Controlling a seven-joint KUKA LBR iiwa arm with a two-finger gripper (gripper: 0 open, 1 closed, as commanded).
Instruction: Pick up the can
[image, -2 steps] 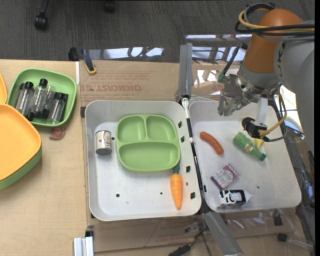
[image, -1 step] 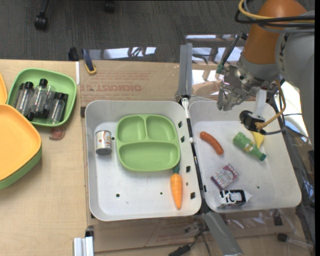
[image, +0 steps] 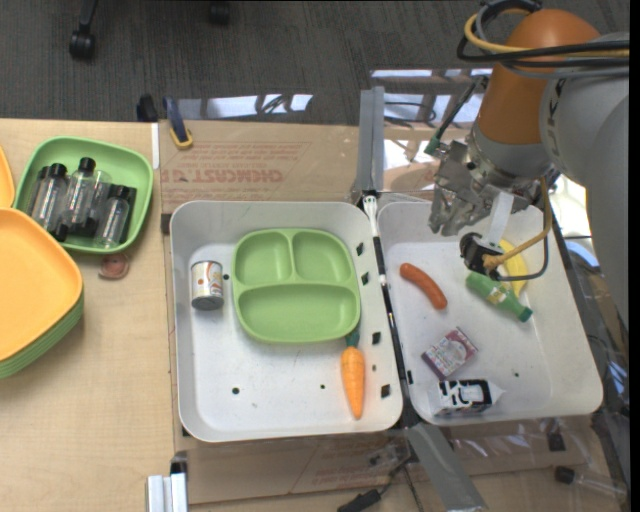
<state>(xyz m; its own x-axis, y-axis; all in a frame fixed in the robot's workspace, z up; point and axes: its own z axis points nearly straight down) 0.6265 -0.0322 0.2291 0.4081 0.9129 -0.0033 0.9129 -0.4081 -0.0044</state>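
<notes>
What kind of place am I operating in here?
Probably a robotics lab: a grey arm over two white bins holding toy-like food, a carrot and a can, with office-chair wheels on carpet.

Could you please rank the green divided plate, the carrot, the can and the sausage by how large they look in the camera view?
Largest to smallest, as they appear:
1. green divided plate, by far
2. carrot
3. sausage and can: the sausage is longer and thinner, the can shorter and wider, so I won't rank them.
</notes>
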